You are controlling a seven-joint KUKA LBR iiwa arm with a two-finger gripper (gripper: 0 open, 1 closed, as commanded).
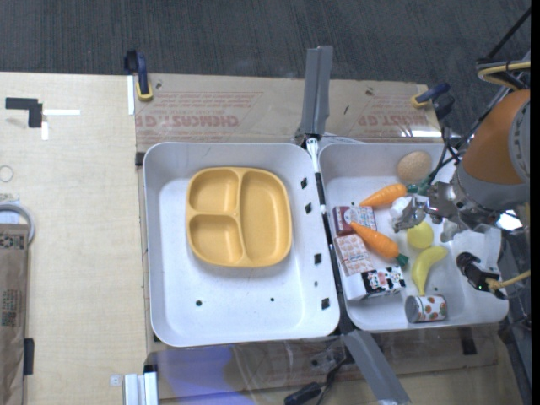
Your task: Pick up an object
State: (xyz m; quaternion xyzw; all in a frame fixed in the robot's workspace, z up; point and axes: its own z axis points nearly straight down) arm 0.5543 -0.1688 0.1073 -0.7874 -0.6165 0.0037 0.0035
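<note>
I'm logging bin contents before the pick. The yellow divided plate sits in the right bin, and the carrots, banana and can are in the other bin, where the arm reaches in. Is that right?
Not quite. The camera view shows the yellow divided plate in the left bin, not the right. The carrots, banana and can lie in the right bin, where the arm reaches in.

Grey arm with broad orange band above wrist; black cables loop alongside; metallic silver gripper at wrist end.
</note>
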